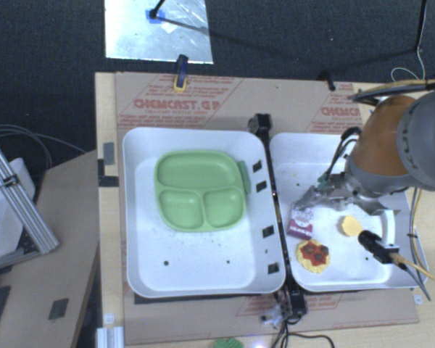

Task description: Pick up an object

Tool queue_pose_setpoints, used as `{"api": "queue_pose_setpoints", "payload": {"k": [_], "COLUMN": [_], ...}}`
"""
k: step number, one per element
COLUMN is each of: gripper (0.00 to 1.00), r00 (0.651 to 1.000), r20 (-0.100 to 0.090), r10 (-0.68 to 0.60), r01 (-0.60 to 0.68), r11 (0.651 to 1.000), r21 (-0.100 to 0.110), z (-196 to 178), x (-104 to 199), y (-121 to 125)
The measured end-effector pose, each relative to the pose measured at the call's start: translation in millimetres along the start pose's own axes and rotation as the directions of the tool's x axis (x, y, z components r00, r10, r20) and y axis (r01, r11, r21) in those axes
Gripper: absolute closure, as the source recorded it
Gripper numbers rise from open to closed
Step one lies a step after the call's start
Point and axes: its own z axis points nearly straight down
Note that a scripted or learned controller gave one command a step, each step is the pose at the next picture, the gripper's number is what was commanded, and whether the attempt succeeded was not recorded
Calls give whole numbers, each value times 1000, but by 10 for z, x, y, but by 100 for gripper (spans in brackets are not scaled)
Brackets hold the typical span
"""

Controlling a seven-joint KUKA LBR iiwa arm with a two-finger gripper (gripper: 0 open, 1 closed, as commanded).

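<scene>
My arm enters from right, wrist bent down over right bin [290, 151]. My gripper [307, 204] low, just above purple packet [300, 225] near bin's left wall. Finger gap: cannot tell. Toy pizza [313, 255] beside packet; yellow piece [350, 226] farther right.

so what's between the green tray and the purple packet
In the camera view, the two bins' adjoining walls, fitted with black clips, run between the green tray and the purple packet; otherwise bare white bin floor.
</scene>
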Motion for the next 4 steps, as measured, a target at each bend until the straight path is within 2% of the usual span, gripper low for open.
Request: {"api": "queue_pose_setpoints", "payload": {"k": [1, 2, 3, 4], "gripper": [100, 100, 0, 0], "r00": [1000, 1000, 1000, 1000], "r20": [5, 1, 4, 9], "r10": [-2, -15, -4, 6], "r01": [2, 15, 4, -6], "r11": [1000, 1000, 1000, 1000], "r21": [-12, -5, 0, -4], "z": [-183, -1080, -1031, -1536], "x": [-25, 1105, 1036, 68], "y": [51, -75, -82, -275]}}
